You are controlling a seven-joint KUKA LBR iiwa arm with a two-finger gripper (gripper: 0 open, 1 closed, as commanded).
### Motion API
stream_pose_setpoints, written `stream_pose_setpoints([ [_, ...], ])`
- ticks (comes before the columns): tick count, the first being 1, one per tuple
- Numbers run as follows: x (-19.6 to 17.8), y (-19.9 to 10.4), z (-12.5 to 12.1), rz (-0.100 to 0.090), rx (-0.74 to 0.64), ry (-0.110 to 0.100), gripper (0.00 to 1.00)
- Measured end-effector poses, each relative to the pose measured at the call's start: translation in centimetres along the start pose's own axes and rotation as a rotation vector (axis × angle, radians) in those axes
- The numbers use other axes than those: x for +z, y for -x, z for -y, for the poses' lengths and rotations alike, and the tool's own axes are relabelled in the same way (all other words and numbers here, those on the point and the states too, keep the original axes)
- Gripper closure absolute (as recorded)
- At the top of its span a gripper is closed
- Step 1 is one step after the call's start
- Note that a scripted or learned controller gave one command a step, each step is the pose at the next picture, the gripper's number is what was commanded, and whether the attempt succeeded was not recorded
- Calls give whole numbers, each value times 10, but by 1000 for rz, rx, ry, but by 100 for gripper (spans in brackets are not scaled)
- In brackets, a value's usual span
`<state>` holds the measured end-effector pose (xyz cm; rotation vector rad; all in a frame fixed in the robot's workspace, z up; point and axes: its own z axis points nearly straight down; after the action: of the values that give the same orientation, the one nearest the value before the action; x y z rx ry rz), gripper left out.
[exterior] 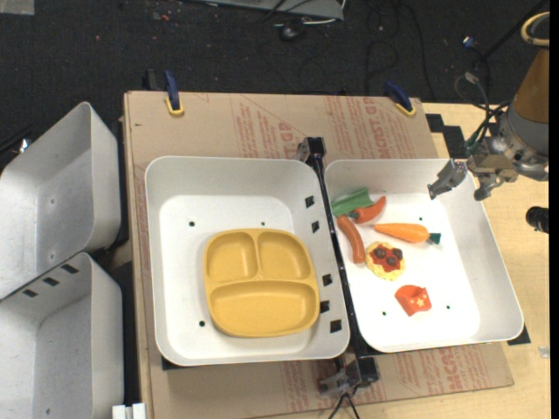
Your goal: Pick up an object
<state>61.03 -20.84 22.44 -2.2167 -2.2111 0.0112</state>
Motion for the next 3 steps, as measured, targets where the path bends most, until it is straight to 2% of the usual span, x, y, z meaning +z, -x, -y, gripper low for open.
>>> stream_pose_setpoints([
  [1, -8, -1, -3, 3, -4, 13, 0],
  [3, 107, -12, -13, 2, -6, 9, 0],
])
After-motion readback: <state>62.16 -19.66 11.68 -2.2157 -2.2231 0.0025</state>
